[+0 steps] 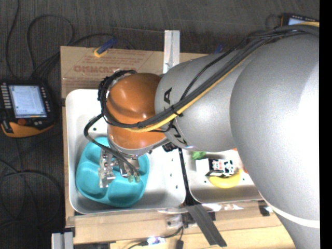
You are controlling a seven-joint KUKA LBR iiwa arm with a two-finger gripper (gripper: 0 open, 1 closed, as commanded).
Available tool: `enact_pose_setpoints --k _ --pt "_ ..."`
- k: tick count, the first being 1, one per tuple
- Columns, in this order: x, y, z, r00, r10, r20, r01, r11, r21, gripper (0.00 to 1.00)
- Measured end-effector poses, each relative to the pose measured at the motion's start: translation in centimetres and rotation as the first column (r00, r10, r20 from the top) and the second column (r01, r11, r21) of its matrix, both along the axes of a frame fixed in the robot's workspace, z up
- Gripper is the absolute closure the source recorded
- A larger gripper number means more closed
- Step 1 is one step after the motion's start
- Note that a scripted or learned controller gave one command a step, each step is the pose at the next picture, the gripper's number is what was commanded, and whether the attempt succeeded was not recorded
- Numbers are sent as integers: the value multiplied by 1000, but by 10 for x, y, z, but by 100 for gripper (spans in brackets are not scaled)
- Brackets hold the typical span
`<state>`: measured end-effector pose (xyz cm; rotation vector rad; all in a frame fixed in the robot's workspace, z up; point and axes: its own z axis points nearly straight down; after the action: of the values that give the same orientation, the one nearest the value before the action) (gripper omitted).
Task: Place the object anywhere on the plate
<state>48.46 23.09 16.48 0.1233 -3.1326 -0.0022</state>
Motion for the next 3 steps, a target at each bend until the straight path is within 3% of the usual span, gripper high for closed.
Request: enact_pose_setpoints --k 1,2,3 --pt "0 0 0 1000 0 0 0 1000 0 0" --pt "12 -64 71 999 -44 5 44 999 -2 0" --pt "13 -63 78 999 -44 3 44 999 -2 100"
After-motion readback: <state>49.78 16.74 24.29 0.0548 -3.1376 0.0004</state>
